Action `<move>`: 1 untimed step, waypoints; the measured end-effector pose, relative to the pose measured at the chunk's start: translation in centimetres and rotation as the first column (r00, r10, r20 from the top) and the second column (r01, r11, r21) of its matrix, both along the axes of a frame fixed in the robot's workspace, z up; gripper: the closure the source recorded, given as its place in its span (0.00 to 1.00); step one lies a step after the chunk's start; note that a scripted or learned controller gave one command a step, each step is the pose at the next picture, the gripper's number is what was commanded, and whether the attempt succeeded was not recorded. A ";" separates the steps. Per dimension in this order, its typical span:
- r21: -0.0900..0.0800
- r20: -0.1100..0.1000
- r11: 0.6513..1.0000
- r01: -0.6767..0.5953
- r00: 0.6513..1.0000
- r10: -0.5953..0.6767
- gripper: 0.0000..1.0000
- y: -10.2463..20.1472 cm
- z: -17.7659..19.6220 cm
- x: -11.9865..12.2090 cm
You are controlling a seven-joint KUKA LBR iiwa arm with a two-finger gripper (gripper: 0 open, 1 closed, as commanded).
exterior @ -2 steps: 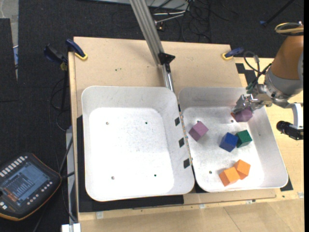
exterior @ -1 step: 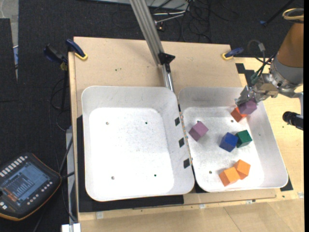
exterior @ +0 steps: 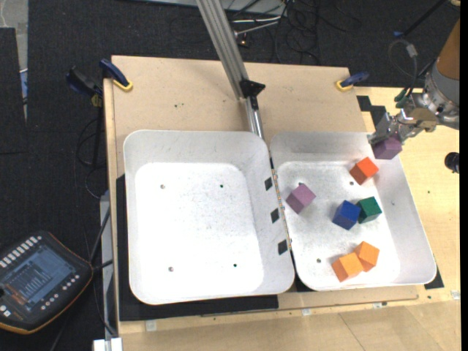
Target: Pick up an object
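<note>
My gripper (exterior: 389,139) hangs over the far right corner of the right bin (exterior: 409,269), and a purple block (exterior: 387,149) sits between its fingers, lifted off the bin floor. Loose in the right bin lie another purple block (exterior: 300,197), an orange block (exterior: 363,170), a blue block (exterior: 346,214) touching a green block (exterior: 370,208), and two orange blocks (exterior: 356,261) side by side near the front.
The left bin (exterior: 146,152) stands beside the right one on the wooden bench. A metal pole (exterior: 227,42) slants down to the seam between the bins. Clamps (exterior: 117,75) sit at the bench's back corners. A teach pendant (exterior: 36,280) lies at lower left.
</note>
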State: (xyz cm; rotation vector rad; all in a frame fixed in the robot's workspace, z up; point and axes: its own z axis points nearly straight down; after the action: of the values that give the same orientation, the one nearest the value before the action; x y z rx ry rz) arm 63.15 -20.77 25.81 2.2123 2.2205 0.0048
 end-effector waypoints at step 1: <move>0.004 -0.007 1.000 -0.003 1.000 0.003 1.00 4.8 0.7 -1.3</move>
State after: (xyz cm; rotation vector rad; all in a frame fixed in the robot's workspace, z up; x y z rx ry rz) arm 61.85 -15.95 26.50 2.2147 2.2297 0.0018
